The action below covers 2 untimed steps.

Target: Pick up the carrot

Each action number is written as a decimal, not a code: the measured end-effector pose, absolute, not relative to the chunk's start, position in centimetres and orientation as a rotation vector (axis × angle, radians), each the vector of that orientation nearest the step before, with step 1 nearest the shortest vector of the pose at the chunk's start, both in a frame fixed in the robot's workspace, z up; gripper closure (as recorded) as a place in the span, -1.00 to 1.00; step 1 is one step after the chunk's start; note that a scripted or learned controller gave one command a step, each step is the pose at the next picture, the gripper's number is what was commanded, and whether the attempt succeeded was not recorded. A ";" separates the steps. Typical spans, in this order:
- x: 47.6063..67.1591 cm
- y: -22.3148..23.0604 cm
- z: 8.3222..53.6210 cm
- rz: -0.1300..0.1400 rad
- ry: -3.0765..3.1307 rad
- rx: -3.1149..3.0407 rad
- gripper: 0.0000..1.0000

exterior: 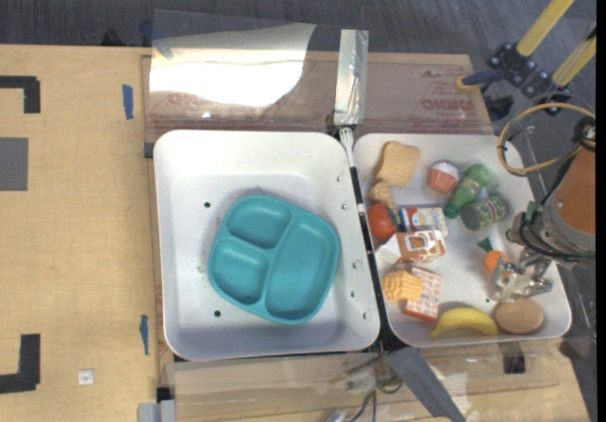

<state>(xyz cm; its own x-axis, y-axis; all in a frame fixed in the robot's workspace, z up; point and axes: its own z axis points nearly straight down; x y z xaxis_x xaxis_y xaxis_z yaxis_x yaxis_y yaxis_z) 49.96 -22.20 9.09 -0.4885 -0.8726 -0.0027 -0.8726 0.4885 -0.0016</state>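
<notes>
The carrot is a small orange piece with a green top, lying at the right side of the right bin. My gripper is down inside that bin, just right of and slightly below the carrot, close against it. From this angle I cannot make out whether the carrot is between the gripper's tips. The grey arm with its orange band comes in from the right edge above the gripper.
The right bin is crowded: potato and banana just below the gripper, green can and green bottle above, cartons, tomato and bread to the left. A teal divided plate lies in the left bin.
</notes>
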 end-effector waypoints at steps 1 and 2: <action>48.1 -18.8 14.7 -0.004 2.217 -2.217 1.00; 48.3 -21.2 8.9 -0.011 1.929 -2.474 1.00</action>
<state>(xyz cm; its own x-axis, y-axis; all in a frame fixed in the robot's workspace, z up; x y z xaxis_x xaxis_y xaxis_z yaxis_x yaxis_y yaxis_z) 48.32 -21.20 8.94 0.2438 -0.9698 0.0024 -0.9698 -0.2438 -0.0079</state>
